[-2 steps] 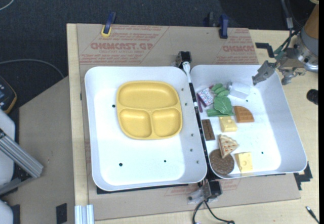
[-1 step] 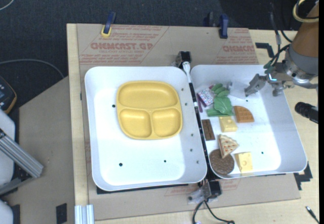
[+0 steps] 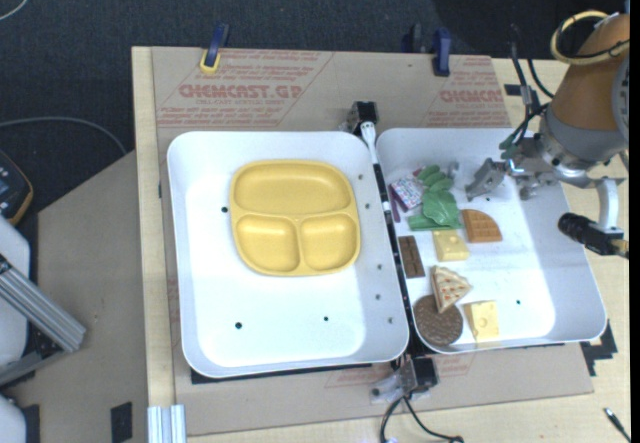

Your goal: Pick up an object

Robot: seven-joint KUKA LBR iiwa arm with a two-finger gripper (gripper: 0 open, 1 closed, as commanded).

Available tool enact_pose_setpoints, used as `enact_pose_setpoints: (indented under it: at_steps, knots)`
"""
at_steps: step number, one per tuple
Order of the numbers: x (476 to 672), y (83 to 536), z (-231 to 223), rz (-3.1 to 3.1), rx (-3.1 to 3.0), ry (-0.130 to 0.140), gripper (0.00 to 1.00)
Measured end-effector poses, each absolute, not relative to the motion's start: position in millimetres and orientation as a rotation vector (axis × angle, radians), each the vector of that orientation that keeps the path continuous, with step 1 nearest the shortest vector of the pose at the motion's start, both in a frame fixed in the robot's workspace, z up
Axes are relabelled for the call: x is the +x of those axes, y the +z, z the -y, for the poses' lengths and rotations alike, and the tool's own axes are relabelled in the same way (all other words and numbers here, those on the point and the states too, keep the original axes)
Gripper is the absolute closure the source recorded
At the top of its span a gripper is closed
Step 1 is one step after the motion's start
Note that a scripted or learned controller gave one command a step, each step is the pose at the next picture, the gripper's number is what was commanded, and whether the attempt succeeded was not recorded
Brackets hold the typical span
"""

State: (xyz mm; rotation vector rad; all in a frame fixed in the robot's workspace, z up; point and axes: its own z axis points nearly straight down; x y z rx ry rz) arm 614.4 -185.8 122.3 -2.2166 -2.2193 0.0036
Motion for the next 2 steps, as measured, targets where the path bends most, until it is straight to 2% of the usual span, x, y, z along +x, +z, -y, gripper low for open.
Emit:
enact_pose_setpoints:
  at_steps: [1,2]
  knots:
    - [613.9,82,185,2.219,-2.217,0.004,0.00]
    - [615.4,96,185,2.223,-2.221,-0.001,1.00]
